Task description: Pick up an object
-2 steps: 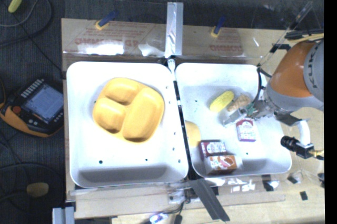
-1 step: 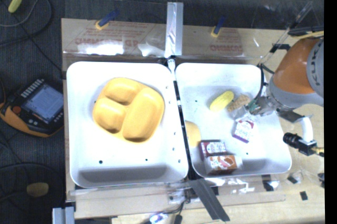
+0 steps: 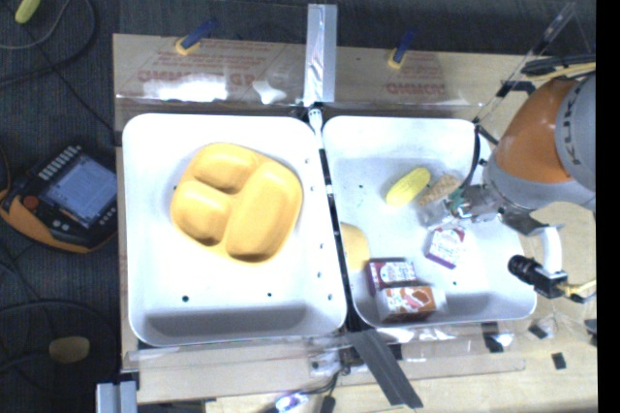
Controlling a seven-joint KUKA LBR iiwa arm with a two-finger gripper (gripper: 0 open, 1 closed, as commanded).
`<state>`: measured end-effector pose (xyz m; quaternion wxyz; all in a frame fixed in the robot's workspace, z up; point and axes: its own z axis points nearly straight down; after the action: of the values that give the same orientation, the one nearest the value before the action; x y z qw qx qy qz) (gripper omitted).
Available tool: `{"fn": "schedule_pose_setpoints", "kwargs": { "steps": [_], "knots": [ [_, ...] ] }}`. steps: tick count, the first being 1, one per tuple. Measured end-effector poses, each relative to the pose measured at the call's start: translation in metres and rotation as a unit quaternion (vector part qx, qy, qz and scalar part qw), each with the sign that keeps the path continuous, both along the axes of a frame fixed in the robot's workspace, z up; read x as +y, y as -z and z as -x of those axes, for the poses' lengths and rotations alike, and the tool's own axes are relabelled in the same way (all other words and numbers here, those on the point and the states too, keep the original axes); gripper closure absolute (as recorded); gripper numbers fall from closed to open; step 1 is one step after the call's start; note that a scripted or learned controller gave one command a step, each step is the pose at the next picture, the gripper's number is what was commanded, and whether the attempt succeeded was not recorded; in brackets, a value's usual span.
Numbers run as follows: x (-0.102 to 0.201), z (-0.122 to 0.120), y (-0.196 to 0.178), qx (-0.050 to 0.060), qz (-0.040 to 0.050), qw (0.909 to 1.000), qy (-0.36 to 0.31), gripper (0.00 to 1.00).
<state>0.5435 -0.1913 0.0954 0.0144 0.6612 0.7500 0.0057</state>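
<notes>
With the claw [image 3: 472, 205] low in the right bin [image 3: 402, 132], apparently just beside the small white packet [image 3: 446, 246] and its grip impossible to tell, a good pick means centring squarely over one item before closing.

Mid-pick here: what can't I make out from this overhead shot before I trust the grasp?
- Gripper: fingertips too small and cluttered in the camera view to read.
- Tan item by the yellow object: partly covered by the gripper, identity unclear.
- White-purple packet: label too small to read.
- Arm: cut off by the right edge.
</notes>
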Motion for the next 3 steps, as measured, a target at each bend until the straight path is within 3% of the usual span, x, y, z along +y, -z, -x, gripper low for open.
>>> {"fn": "schedule_pose_setpoints", "kwargs": {
  "steps": [1,2,3],
  "knots": [
    [0.003,0.009,0.0,0.002,0.0056,0.9878,-0.156,1.0],
    [0.016,-0.013,-0.103,0.015,-0.0021,0.9846,-0.174,1.0],
    [0.069,-0.078,-0.062,0.016,-0.0034,0.9912,-0.131,1.0]
  ]
}}
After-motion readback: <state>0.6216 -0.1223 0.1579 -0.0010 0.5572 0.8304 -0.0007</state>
